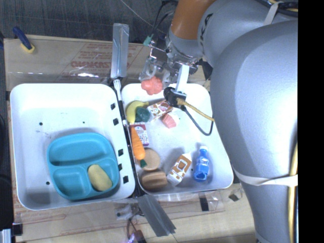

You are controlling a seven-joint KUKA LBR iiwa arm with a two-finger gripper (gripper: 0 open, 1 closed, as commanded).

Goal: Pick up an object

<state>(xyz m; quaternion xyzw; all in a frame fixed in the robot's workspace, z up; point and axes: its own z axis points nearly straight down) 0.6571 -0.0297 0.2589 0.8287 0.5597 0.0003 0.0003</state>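
Gripper [158, 80] at the far rim of the right bin [218, 135], fingers clamped on a pink object [152, 86].

Nearest in the right bin lay a brown bun [154, 180], a small carton [178, 168] and a blue bottle [202, 165]; beyond them an orange carrot [137, 145] and a yellow banana [132, 110]. In the left bin [30, 110] a blue divided tray [76, 151] held a yellow potato [99, 177]. Farthest back, the pink object sat between the fingers, just above the right bin's far rim.

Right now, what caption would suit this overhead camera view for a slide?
Gripper holds a pink toy above the right bin of toy food; a blue tray sits in the left bin.
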